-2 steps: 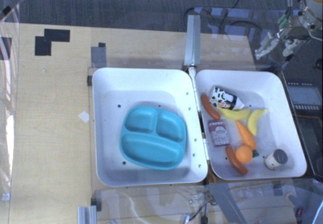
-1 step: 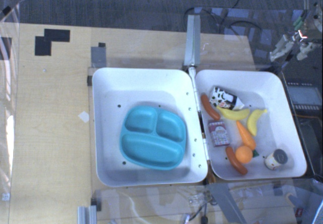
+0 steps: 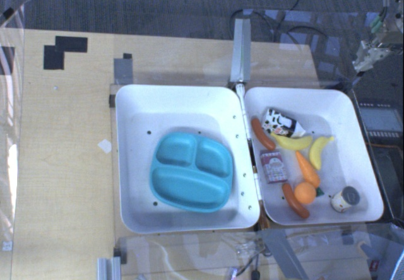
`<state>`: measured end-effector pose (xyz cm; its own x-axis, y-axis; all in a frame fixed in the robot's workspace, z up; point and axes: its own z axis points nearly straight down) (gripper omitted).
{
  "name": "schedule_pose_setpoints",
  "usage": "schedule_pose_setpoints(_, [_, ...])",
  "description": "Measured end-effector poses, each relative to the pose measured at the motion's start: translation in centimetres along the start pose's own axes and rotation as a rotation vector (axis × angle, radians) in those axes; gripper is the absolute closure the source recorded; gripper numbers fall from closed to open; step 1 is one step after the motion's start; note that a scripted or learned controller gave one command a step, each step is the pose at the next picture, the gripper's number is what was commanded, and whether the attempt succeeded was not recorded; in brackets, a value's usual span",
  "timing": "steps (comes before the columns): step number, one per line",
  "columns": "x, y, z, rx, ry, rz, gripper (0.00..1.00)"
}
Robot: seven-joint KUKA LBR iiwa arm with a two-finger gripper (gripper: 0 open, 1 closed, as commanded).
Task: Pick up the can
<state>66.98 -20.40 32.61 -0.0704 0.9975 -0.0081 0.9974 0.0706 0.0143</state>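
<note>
Can | lying in right bin's near-right corner | gripper well apart

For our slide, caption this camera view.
Can lies among toy food in the right bin; blue plate sits in the left bin.

A wooden bench bears two white bins side by side.
</note>
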Motion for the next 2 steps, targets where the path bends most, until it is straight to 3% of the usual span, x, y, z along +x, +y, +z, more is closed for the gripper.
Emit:
schedule_pose_setpoints(1, [6.0,0.5,-6.7,0.007,0.005,0.164,1.00])
schedule_pose_setpoints(2, [13.7,1.1,-11.2,0.009,0.006,0.335,1.00])
